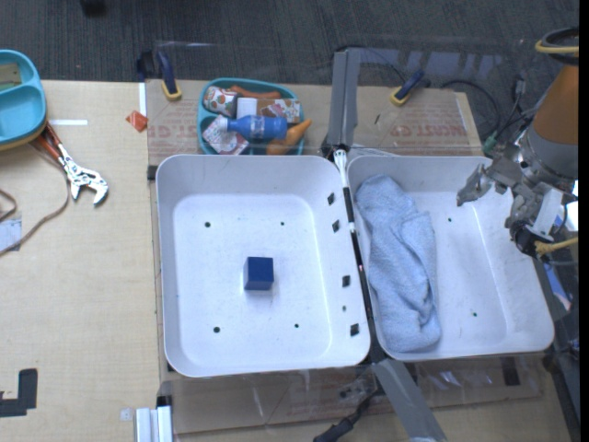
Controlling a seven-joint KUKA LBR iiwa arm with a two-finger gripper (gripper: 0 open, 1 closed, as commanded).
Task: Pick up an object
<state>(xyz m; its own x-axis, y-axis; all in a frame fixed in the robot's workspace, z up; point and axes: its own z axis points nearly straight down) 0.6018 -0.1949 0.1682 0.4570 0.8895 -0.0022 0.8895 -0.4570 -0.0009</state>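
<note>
Two white bins, one blue cube, one grey towel.

One blue cube (259, 273) lay near the middle of the left bin (184, 201), squarish, with no clear long axis and nothing crowding it. One crumpled grey towel (400, 261) ran lengthwise down the right bin (488, 293), beside the divider. The tool (480, 184) hung over that bin's far right corner, well apart from the cube; its grip state I cannot tell.

legible text: none. red print on the cardboard sheet (419, 132) behind the bins, upper centre and upper right of the frame, too blurred to read. wrappers in the small teal basket (250, 118): unreadable.
</note>
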